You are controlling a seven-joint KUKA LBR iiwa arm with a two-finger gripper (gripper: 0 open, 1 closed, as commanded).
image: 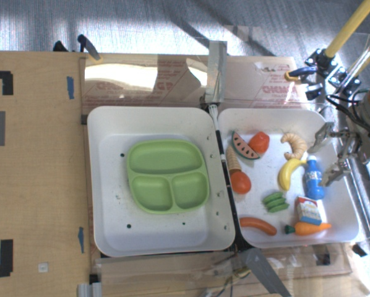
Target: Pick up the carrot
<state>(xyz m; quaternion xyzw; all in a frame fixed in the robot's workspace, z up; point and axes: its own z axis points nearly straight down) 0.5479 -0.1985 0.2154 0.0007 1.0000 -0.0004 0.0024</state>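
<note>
Inside right bin [346, 228]: carrot [309, 229] w/ other toy food; gripper [332, 153] open, holding nothing.

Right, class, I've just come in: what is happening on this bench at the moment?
A robot arm is set to pick up the carrot, which lies untouched at the near right corner of the right bin, beside a small carton. The gripper sits at that bin's right edge, near a blue bottle and a banana, holding nothing that can be seen. The left bin holds a green divided plate. The pick has not happened yet.
</note>
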